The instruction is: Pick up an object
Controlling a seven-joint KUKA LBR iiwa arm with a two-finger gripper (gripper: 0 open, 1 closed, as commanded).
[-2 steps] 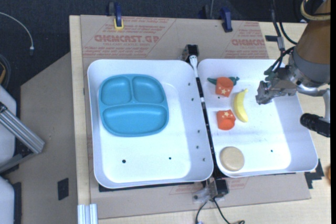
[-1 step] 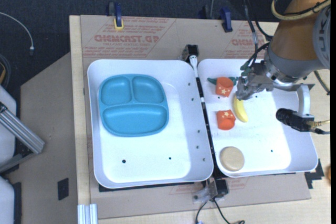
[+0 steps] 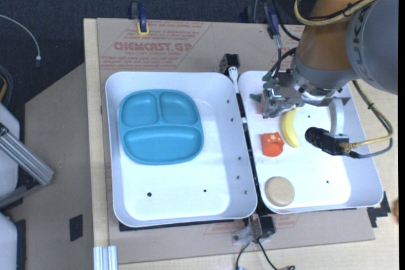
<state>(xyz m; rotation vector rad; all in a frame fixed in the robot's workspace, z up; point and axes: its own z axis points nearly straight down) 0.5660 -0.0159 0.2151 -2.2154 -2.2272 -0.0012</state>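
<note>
Camera view, looking down at a slant: the arm (image 3: 345, 28) reaches in over the right bin (image 3: 354, 196), and its end effector (image 3: 273, 101) hangs low at the bin's upper-left part, just beside the top end of a banana (image 3: 290, 128). Whether it is released or clenched I cannot tell; the metal parts blur together at this angle, and nothing can be seen caught in it.

The nearest candidates lie in that same bin: the banana, a small red-orange piece (image 3: 272, 145) just below it, and a round beige piece (image 3: 279, 190) near the front wall. The left bin (image 3: 177, 199) carries a blue divided plate (image 3: 161, 126), well apart from the arm.

To do the pick well, I would take the banana as target, since it lies closest. Centre over its middle rather than its tip, close across the narrow width, and descend straight. The bin wall and the red-orange piece are near, so a skewed approach may nudge things aside.
</note>
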